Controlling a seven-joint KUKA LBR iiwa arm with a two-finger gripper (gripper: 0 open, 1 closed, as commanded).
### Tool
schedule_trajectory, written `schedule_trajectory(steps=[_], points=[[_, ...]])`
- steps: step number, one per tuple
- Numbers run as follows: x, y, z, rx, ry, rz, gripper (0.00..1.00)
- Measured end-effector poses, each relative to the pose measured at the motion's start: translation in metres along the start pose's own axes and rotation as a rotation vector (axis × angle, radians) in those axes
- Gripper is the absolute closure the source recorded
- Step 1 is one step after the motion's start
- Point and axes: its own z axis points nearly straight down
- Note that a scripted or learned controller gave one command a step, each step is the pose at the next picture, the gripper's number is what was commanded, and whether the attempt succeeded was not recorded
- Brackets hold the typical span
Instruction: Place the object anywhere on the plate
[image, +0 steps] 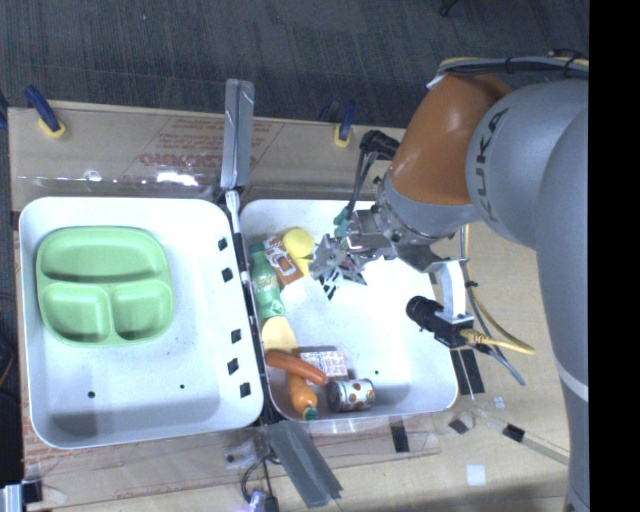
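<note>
Green three-compartment plate (100, 284) sits in the left bin (60, 415). Gripper (338, 262) hangs over the right bin (400, 340), fingers slightly parted, nothing between them. Yellow lemon (297, 241) lies just beside the fingertips, on the plate side; green bottle (265, 288) next to it.

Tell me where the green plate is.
The green plate lies in the left bin, toward its upper left corner, across the divider from the right bin's clutter.
</note>
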Motion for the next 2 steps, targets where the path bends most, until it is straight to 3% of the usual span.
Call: schedule_trajectory(steps=[1,2], points=[[0.068,-0.022,0.06,0.002,-0.001,0.04,1.0],[0.155,-0.027,0.06,0.001,-0.002,-0.043,1.0]])
